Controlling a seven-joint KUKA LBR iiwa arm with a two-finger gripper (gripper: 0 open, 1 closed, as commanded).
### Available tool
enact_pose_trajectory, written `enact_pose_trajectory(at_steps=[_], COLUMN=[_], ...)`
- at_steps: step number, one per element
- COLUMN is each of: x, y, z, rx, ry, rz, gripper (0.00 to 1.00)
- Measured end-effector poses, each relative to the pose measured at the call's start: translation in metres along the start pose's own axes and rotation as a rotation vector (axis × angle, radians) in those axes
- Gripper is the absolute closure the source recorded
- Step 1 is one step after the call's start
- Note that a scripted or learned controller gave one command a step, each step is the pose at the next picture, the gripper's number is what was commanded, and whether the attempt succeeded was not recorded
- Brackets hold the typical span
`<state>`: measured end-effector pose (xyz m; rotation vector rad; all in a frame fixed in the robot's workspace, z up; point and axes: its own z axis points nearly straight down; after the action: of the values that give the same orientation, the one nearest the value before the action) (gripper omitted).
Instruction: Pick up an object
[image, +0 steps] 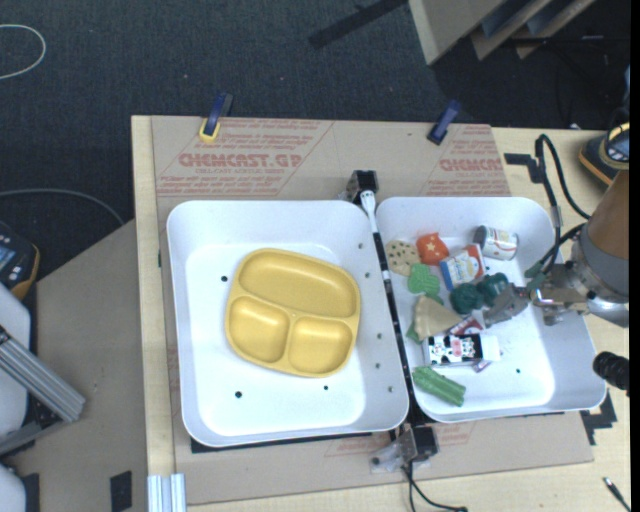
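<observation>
Arm: the grey arm reaches in from the right, and its two-finger gripper (508, 303) sits low in the right-hand shallow white bin (530, 380), at the edge of the heap of small things.
Jaws: I cannot tell how far apart they stand; the tip is dark and blurred against the clutter, and nothing can be seen held between them.
Nearest thing: a dark teal rounded toy (478, 294) lies touching or just beside the jaws, so I judge it the likely target.
Its handling: it looks small, light and rigid, probably smooth plastic; a curved surface may slip out sideways, so a hold across its narrowest part, well centred, seems best.
Neighbours: a white printed card with black and red marks (461, 348) lies just below it, a pale tan crumpled piece (432, 318) to its left, and a blue-and-white small packet (463, 268) just above. These crowd the toy and could be pinched with it.
Easier pick: a bright green ridged plastic piece (439, 385) lies apart from the heap near the bin's lower edge; it looks stiff, light and elongated, best taken across its short side.
Left side: a yellow three-compartment plastic tray (292, 312) rests in the left white bin (200, 400); broad and flat, it offers only a thin rim.
Support: both bins stand side by side on the bench (300, 150).
</observation>
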<state>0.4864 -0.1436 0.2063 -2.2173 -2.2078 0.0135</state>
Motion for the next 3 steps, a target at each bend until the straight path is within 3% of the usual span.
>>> enact_pose_trajectory(at_steps=[1,2,3], x=[0.001,0.009,0.014], y=[0.003,-0.004,0.005], z=[-0.007,0.045,0.086], rx=[-0.015,-0.008,-0.029], ry=[-0.003,0.001,-0.001], rz=[-0.004,-0.004,-0.007], gripper=[0.00,0.00,0.00])
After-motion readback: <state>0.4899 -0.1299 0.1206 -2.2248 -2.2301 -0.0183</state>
